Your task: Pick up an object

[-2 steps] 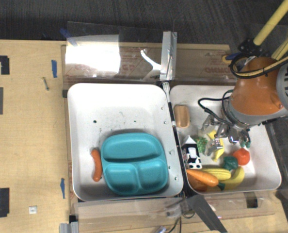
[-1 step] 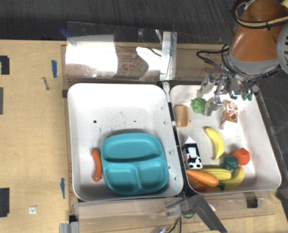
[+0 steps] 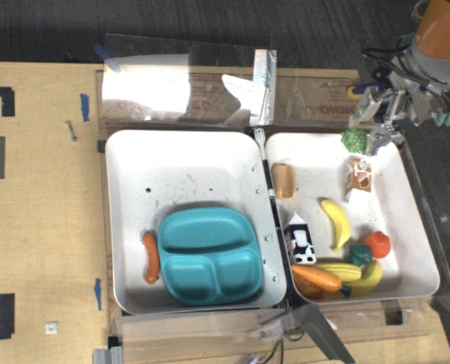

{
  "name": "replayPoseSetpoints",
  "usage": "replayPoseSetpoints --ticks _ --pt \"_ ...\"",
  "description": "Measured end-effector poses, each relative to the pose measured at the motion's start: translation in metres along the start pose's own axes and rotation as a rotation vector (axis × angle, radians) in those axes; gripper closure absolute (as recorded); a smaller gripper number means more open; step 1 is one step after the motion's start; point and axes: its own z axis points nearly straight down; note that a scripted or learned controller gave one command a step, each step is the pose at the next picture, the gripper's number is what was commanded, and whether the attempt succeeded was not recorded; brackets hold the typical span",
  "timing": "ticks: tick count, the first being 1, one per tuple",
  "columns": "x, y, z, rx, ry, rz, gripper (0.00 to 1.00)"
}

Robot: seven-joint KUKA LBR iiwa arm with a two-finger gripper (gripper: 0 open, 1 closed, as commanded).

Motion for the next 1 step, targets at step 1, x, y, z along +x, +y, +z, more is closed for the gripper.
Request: replayPoseSetpoints --ticks 1 --pt "0.0466 0.0457 -0.0057 -0.005 0.007 0.056 1.0"
